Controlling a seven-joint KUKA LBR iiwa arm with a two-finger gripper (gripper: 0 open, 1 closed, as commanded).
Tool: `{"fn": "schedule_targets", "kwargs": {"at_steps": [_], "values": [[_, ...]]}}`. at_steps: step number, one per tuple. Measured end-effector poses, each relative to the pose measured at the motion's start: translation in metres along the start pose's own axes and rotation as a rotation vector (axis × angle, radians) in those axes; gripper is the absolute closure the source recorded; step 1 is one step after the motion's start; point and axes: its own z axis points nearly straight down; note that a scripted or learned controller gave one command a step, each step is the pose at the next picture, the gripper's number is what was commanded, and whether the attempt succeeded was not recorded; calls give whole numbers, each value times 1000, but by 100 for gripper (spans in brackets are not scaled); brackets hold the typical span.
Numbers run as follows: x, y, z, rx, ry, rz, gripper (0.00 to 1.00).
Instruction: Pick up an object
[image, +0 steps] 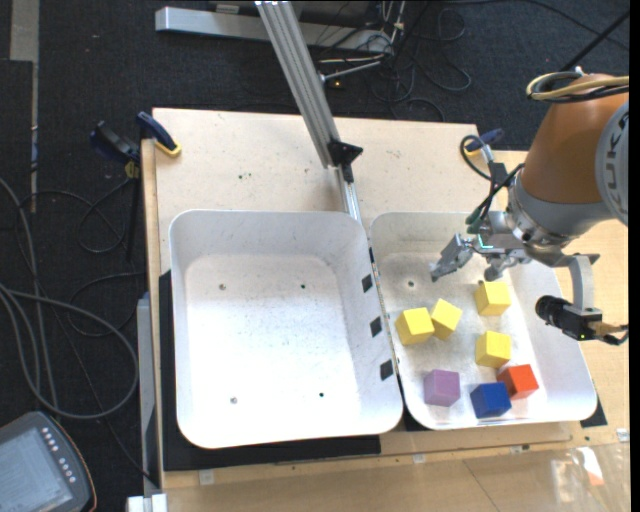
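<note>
Clearly, the gripper (470, 258), fingers spread and holding nothing, hangs over the back of the right bin (575, 385), so it should centre over the nearest yellow cube (492, 297) just beside it, descend straight, and straddle it squarely before closing.

You look down on a pale speckled worktop (260, 165) standing on dark carpet (70, 90) strewn with black cables (60, 300), with blue-and-yellow clamps (135, 140) at its back corners, a slanted aluminium rail (305, 85) above, and a grey handheld pendant (40, 470) lower left.
</note>
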Motion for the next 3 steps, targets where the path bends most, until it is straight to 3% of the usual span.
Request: {"fn": "schedule_targets", "kwargs": {"at_steps": [1,3], "values": [[0,0,-2,-3,-1,2,0],[-7,4,121,1,0,3,0]]}}
